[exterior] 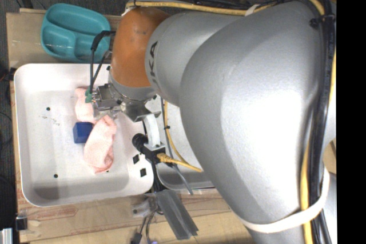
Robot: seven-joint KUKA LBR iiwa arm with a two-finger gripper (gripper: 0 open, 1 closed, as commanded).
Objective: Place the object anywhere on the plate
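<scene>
The camera view showed the grey arm (246,106) filling the near right side. Its wrist hung over the left white bin (34,123); I cannot tell the gripper's state. In that bin lay a pink cloth (100,143) touching a small blue block (82,132). Beyond the bin sat a teal plate (68,31).

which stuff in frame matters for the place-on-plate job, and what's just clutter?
Job:
- soft pink cloth-like object in the left white bin
- small blue block beside the pink one; which of the two is meant I cannot tell
- gripper over that bin

Lying about:
- teal plastic moulded tray outside the bin, on the bench
</scene>
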